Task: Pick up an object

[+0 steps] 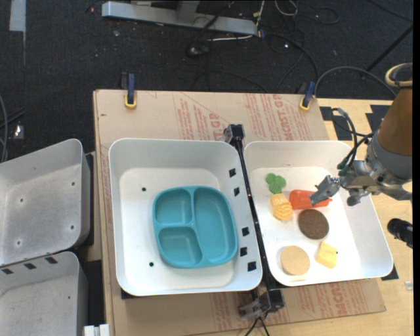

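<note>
Dark speckled floor point(52, 59) strewn with black cables point(289, 46); a metal bar point(177, 18), perhaps a stand base.

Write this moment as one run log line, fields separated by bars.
phase: reaching | gripper: over red piece, right bin | grasp: none seen | teal tray: left bin

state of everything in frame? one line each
gripper: over the right bin, above the red piece's right end
red piece: lying flat
corn cob: lying flat
broccoli: loose
brown patty: flat
tan disc: flat
yellow cheese wedge: loose
teal divided tray: upright in left bin
</note>
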{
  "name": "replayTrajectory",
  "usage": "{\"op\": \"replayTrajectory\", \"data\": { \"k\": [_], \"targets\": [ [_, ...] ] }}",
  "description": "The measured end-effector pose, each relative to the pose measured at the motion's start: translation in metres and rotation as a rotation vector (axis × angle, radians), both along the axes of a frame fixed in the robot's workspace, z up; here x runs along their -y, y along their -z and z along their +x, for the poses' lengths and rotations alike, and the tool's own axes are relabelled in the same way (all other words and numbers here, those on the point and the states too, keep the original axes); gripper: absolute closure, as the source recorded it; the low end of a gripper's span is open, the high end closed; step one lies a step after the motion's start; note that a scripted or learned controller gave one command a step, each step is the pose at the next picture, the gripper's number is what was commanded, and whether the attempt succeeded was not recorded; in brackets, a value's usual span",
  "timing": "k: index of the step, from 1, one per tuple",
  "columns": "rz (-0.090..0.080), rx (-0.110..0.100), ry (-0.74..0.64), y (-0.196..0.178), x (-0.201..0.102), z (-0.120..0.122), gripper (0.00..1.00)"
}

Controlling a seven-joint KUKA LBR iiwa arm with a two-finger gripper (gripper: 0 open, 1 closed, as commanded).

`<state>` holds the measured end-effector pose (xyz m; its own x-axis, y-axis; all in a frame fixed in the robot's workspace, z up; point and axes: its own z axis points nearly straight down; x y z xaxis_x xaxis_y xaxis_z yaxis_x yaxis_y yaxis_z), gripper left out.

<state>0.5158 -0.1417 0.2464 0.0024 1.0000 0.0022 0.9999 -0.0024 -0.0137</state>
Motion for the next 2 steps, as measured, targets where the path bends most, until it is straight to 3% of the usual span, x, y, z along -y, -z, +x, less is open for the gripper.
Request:
{"op": "replayTrajectory", "data": {
  "k": [1, 2],
  "targets": [
    [-0.002, 0.013, -0.003, -0.007, -0.001, 0.002, 0.0],
    [-0.002, 0.01, -0.001, 0.037, 0.002, 0.0, 0.0]
  ]
}}
